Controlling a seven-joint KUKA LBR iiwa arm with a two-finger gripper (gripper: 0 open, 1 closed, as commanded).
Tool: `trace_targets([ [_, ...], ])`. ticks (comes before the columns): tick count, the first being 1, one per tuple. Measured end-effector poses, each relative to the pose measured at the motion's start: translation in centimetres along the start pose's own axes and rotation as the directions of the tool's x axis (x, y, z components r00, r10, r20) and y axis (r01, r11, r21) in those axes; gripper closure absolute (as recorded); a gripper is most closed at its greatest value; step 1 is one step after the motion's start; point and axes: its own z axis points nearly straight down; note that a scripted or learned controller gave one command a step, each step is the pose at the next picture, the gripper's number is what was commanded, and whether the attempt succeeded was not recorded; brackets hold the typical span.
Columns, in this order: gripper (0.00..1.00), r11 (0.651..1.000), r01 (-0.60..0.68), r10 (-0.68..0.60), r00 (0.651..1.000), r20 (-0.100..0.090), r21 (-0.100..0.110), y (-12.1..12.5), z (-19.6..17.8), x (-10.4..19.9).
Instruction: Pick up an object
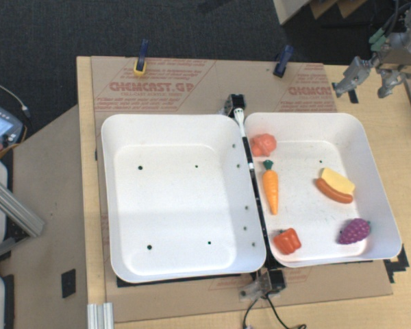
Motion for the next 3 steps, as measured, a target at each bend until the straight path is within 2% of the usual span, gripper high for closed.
trace_targets([
  [1,0.0,1.0,-0.003,0.003,1.0,-0.006,0.022,-11.9,-8.8,1.5],
  [2,0.0,1.0,0.007,-0.007,1.0,-0.008,0.009,-13.8,-17.9,9.7],
  [3,1.0,1.0,-0.002,0.002,1.0,-0.005,0.016,-13.6,-18.4,9.2],
])
